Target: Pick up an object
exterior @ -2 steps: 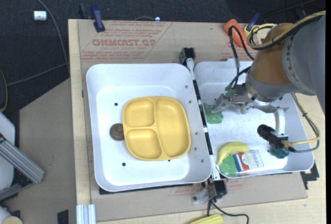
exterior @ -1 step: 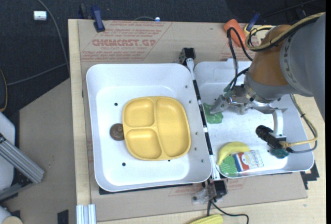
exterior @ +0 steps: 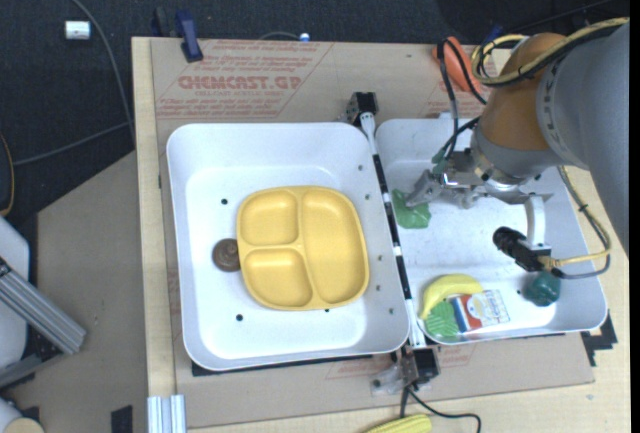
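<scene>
1. Bench (exterior: 250, 81): brown board with red printed lettering along its far part, bearing two shallow white bins side by side.
2. Left bin (exterior: 190, 221): holds a yellow divided plate (exterior: 300, 247) with three compartments, lying flat near the middle. A small brown round object (exterior: 226, 255) lies at the plate's left edge, partly tucked under it.
3. Right bin (exterior: 570, 311): smaller in the view, partly covered by the arm. Contents listed below.
4. Green object (exterior: 412, 213): small, crumpled-looking, lying against the right bin's left wall, close to the divider between the bins.
5. Yellow curved piece (exterior: 448, 288), banana-like, at the near left corner of the right bin, touching a flat printed packet (exterior: 470, 313) in green, white and red that lies just in front of it.
6. Dark teal object (exterior: 542, 290): small and rounded, near the right bin's right side, just beside a black cylindrical part (exterior: 516, 247) with a yellow cable running off it.
7. Arm (exterior: 590, 91): grey with an orange band, reaching in from the right above the far half of the right bin.
8. Gripper (exterior: 425, 189): metallic, pointing left and low over the green object. It seems to sit at or on the object's upper edge, but whether it is released or clenched on anything cannot be told from this angle.
</scene>
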You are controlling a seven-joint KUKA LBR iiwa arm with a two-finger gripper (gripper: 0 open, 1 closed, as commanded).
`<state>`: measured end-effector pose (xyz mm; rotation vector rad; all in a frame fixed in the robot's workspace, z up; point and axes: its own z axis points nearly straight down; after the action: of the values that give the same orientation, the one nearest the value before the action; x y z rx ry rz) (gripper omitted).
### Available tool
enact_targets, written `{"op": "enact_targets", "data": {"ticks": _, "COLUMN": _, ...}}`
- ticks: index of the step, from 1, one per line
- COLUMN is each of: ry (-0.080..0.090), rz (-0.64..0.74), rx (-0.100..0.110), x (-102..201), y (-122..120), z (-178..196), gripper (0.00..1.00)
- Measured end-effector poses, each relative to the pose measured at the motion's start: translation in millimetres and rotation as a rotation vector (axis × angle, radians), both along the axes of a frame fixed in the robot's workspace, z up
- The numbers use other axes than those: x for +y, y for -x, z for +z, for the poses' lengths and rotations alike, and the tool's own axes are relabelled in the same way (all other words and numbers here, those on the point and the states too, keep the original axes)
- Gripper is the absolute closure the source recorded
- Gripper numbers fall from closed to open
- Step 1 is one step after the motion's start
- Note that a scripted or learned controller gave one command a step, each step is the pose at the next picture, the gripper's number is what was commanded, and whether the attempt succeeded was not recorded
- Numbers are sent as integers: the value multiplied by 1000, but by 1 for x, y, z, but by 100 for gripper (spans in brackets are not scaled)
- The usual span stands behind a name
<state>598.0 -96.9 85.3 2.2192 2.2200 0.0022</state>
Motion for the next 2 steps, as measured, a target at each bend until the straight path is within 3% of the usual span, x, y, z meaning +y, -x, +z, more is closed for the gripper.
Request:
{"op": "enact_targets", "data": {"ticks": 1, "ry": 0, "rz": 0, "rx": 0, "x": 1, "y": -8, "z": 0, "gripper": 0}}
{"op": "enact_targets", "data": {"ticks": 2, "ry": -1, "rz": -1, "rx": 3, "x": -6, "y": 36, "z": 0, "gripper": 0}}
